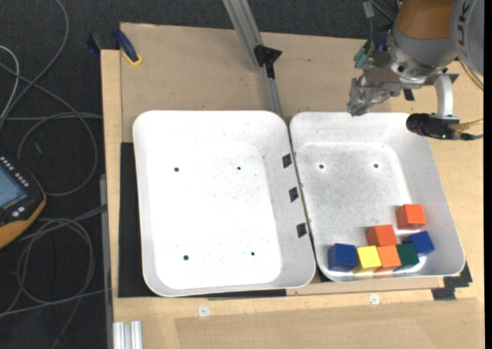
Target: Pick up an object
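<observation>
Camera view: a fixed look down on a wooden bench (207, 71) bearing two shallow white bins side by side, with the grey and orange arm (434, 9) reaching in from the right.
Step in hand: by my reading, the approach; nothing is lifted yet, and the gripper (361, 106) hangs over the far rim of the right bin (346, 178).
Claw state: I cannot tell whether it stands apart or together, since it is small and dark against the bench; nothing is visible in it.
Task's thing: any of the small blocks clustered in the near right corner of the right bin, well apart from the gripper.
Right bin contents: an orange block (411, 215) standing a little apart toward the far side; nearer, a second orange block (379, 235), a blue block (421, 243), a dark blue block (343, 255), a yellow block (368, 257), another orange block (388, 256) and a green block (407, 254), mostly touching one another in a row against the near wall.
Left bin (207, 201) contents: only dark specks and four small dots on its floor.
Next move calls for: travel across the right bin toward its near corner, then a descent on one block; the lone orange block looks the easiest target, because the packed row leaves little room beside each piece and the bin wall crowds the nearest ones.
Other things: a slanted metal rail (242, 17) across the bench's far side, and black cables (46, 132) on the dark floor at left.
</observation>
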You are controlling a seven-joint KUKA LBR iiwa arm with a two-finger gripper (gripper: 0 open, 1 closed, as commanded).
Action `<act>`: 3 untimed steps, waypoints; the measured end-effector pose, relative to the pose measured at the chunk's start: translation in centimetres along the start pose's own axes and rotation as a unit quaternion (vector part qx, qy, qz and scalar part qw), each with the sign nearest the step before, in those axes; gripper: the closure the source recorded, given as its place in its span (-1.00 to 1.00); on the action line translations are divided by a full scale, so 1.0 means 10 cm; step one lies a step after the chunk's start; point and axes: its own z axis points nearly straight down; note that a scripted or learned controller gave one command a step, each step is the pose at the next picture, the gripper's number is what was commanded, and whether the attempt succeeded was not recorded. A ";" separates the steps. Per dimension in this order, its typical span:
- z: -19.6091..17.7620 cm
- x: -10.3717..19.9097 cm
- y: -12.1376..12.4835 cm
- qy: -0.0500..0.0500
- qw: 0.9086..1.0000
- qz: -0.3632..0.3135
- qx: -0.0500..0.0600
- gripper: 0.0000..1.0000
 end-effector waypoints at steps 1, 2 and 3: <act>-0.08 0.50 -0.09 0.000 1.000 -0.001 -0.001 1.00; -0.05 0.94 -0.32 0.000 1.000 0.000 0.000 1.00; 0.05 1.54 -0.43 0.000 1.000 -0.001 0.000 1.00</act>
